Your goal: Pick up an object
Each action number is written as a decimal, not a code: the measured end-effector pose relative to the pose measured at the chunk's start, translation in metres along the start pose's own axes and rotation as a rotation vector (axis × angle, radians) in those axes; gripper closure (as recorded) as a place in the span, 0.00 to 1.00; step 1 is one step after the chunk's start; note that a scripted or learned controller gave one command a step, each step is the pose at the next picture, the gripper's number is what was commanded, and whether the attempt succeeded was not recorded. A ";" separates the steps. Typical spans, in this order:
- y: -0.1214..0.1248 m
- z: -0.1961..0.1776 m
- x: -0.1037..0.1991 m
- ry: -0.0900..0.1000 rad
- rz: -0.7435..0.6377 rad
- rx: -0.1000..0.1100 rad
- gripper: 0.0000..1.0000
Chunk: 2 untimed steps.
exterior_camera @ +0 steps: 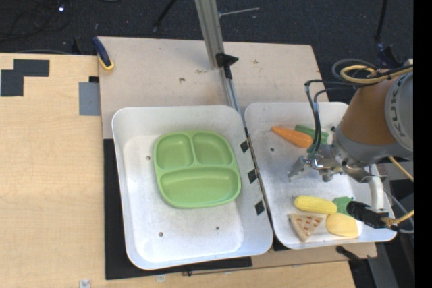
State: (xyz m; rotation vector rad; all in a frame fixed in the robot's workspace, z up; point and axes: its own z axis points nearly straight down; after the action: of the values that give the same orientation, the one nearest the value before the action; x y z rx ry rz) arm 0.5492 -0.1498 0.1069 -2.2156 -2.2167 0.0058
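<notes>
In the right bin (pixel 273 175) lie an orange carrot (pixel 291 136) with a green top, a yellow corn cob (pixel 314 204), a tan pizza slice (pixel 305 226) and a yellow lump (pixel 342 225). My gripper (pixel 312 170) hangs low over the middle of this bin, just below the carrot and above the corn. Its fingers are spread open with nothing between them. The arm's orange band hides the bin's far right side.
The left bin (pixel 131 152) holds a green divided plate (pixel 198 168). A metal post (pixel 210 23) rises behind the bins. A small green piece (pixel 343 202) lies by the corn. Cables hang near the wrist.
</notes>
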 end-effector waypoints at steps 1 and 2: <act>0.000 -0.013 -0.002 -0.001 0.006 -0.002 1.00; 0.004 -0.070 -0.012 -0.004 0.006 -0.011 1.00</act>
State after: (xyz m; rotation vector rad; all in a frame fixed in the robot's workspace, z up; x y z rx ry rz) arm 0.5535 -0.1622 0.1770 -2.2298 -2.2176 -0.0021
